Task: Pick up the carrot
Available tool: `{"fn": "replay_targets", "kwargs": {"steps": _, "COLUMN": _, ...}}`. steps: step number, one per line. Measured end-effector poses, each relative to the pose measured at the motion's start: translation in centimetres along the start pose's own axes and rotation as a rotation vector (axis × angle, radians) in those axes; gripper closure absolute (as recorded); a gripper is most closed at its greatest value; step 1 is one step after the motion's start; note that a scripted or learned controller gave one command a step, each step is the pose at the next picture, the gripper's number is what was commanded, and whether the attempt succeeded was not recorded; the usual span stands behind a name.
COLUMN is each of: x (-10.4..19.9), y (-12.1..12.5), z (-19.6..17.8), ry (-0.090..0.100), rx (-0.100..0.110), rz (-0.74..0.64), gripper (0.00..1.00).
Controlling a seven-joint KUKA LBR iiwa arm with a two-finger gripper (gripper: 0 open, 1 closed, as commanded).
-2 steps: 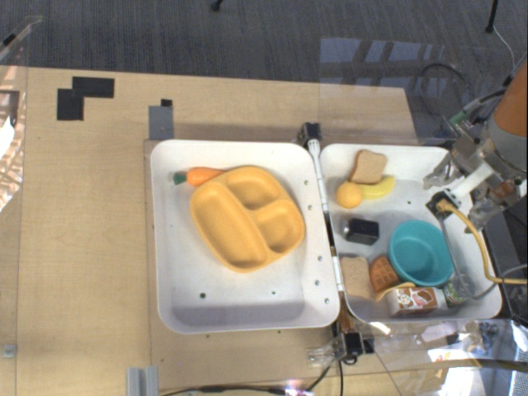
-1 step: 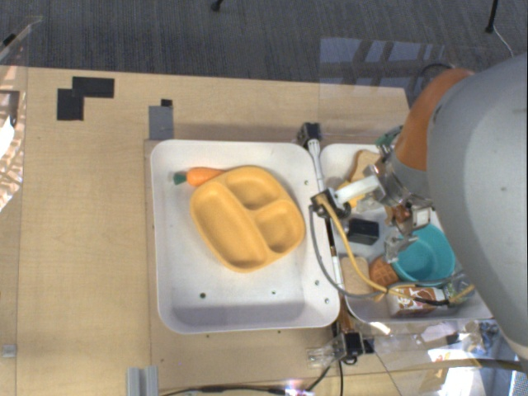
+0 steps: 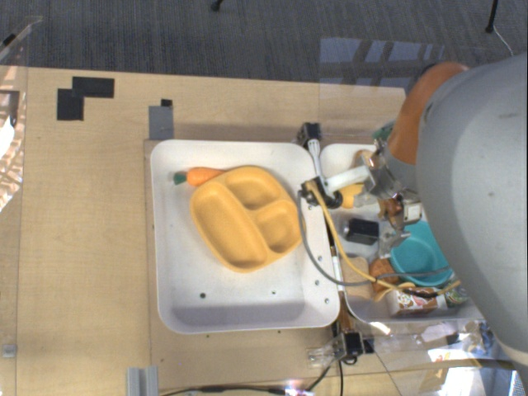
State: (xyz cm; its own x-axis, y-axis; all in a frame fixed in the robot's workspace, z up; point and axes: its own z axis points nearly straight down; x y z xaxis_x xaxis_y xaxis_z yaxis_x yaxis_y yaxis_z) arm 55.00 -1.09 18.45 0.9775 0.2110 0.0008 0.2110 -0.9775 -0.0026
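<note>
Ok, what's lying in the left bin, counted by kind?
Carrot: 1, at the bin's top left, touching the tray's edge
Yellow divided tray: 1
Total: 2, both in the left bin

Tan wooden bench (image 3: 82, 262), two white bins (image 3: 165, 246) side by side
</note>
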Motion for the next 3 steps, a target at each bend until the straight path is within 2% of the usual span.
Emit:
{"fn": "replay_targets", "kwargs": {"steps": 1, "x": -5.9, "y": -2.6, "z": 0.0, "ry": -0.002, "rx": 0.002, "rz": -0.025, "gripper": 0.0}}
{"fn": "replay_targets", "kwargs": {"steps": 2, "x": 3.7, "y": -8.0, "z": 0.0, "ry": 0.003, "rx": 0.003, "rz": 0.001, "gripper": 0.0}}
{"fn": "replay_targets", "kwargs": {"steps": 3, "x": 2.1, "y": -14.0, "z": -13.8, "ry": 0.012, "rx": 0.003, "rz": -0.073, "gripper": 0.0}}
